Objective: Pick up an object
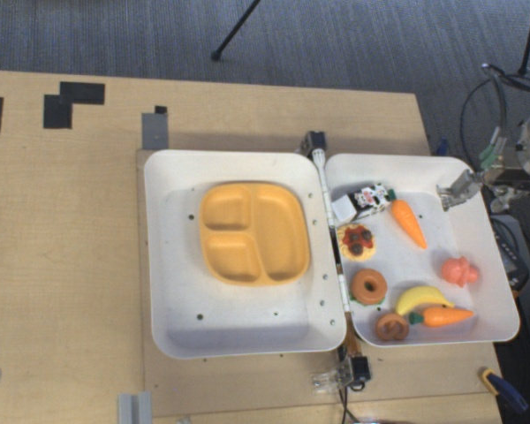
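- Grey carpet runs behind a pale wooden table (62, 263) that carries two shallow white bins side by side: the left bin (172, 325) holds a yellow divided plate (250, 233), and the right bin (503, 312) holds all the loose toy food
- Perched over the right bin's upper right corner, the gripper (459, 190) points leftward into the bin; nothing lies between its fingers, and whether they are spread or closed cannot be told at this size
- Nearest thing to it is the upper carrot (408, 222), lying just below and to the left of the gripper, with its long axis slanting from upper left (green top) to lower right (tip)
- A pink toy (459, 271) sits almost straight below the gripper in the view, a little farther off than the carrot
- Farther down lie a banana (421, 299), a second carrot (443, 317) touching it, and two doughnuts (368, 286) (391, 327); a berry tart (358, 240) and a small black-and-white packet (362, 201) lie by the bin's left wall
- Judged from this layout, the upper carrot is the likeliest pick: a short move left and down, with the fingers closing across its slanted body rather than along it
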